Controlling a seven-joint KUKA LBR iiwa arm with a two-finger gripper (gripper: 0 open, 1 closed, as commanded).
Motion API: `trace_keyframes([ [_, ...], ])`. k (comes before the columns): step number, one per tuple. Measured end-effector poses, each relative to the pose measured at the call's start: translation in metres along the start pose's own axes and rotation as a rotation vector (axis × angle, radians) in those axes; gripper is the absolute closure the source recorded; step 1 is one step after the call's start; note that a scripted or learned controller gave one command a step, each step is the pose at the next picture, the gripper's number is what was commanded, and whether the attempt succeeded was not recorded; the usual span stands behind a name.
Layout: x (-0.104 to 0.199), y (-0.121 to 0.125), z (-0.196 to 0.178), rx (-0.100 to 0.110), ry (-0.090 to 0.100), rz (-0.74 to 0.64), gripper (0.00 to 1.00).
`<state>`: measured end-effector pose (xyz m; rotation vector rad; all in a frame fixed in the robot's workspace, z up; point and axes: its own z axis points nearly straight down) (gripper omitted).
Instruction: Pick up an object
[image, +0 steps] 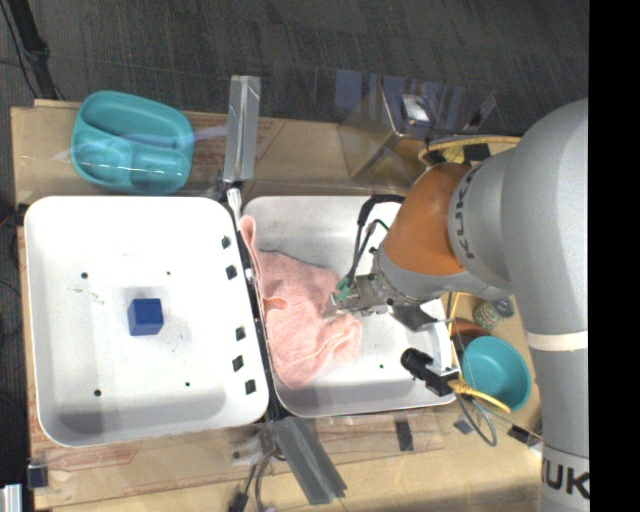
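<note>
The grey arm (545, 250) loomed nearest, reaching into the right bin (300, 215). Its tool (345, 300) sat at the edge of the pink cloth (295, 320); whether it was apart or together could not be told. A blue cube (146, 316) lay in the left bin (60, 240).

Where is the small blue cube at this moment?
The blue cube lies in the left white bin, near its middle, apart from the walls. The pink cloth and the hand are in the right bin.
</note>
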<state>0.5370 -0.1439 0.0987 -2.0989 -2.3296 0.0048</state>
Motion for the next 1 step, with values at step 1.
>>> trace_keyframes([
  [1,0.0765,0.0263,-0.0916,-0.002,-0.001,0.118,1.00],
])
